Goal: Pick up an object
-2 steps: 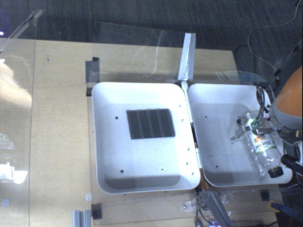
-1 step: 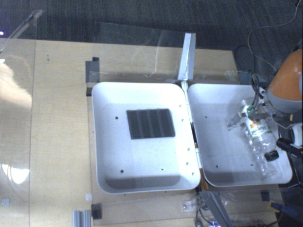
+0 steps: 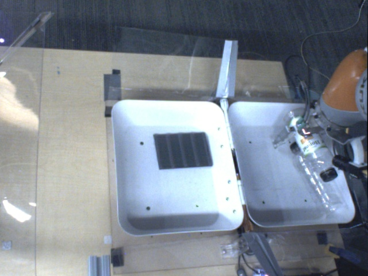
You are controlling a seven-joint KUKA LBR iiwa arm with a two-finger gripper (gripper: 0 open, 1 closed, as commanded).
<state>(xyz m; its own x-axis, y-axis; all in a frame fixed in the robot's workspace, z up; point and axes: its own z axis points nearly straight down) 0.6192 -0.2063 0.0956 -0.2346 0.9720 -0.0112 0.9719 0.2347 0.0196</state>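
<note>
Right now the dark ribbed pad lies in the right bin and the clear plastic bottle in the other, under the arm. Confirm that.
Not quite. The camera view shows the dark ribbed pad lying in the left bin, not the right. The clear plastic bottle lies in the right bin, under the arm.

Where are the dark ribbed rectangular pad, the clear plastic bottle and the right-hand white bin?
Dark ribbed rectangular pad (image 3: pixel 183 150), camera view, centre of its top face.
Clear plastic bottle (image 3: pixel 315 174), camera view, mid-body below the label.
Right-hand white bin (image 3: pixel 261 171), camera view, bare floor left of the bottle.
</note>
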